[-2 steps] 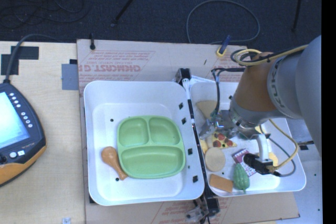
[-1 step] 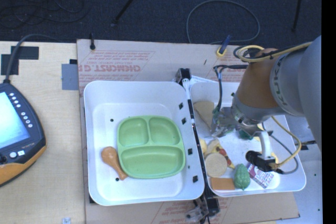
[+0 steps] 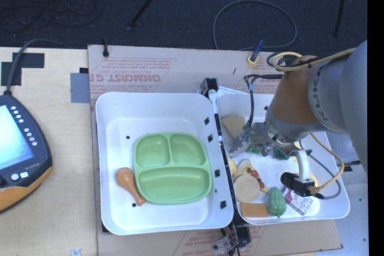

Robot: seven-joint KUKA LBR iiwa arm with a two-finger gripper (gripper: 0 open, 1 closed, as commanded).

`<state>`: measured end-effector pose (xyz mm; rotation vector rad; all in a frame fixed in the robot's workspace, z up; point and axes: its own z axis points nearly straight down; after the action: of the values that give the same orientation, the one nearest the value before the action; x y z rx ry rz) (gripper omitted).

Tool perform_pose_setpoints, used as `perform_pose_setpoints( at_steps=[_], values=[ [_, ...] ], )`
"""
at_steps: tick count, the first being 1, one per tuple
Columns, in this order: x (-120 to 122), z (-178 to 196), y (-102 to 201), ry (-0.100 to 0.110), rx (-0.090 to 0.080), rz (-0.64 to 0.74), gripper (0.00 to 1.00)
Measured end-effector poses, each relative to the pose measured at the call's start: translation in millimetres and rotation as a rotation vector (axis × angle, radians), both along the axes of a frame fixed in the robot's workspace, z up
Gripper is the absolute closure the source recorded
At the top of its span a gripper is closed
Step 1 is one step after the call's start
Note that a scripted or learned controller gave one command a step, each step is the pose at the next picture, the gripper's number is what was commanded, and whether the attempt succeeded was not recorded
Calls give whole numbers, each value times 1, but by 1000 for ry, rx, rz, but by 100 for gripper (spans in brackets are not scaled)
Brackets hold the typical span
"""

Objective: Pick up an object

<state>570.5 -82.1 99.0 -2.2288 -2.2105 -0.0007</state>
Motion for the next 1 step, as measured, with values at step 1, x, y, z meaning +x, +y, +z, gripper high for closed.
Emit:
perform_pose_setpoints(
  at_steps=[1],
  values=[
    [-75, -11, -7, 0, 0, 5, 0]
  ],
)
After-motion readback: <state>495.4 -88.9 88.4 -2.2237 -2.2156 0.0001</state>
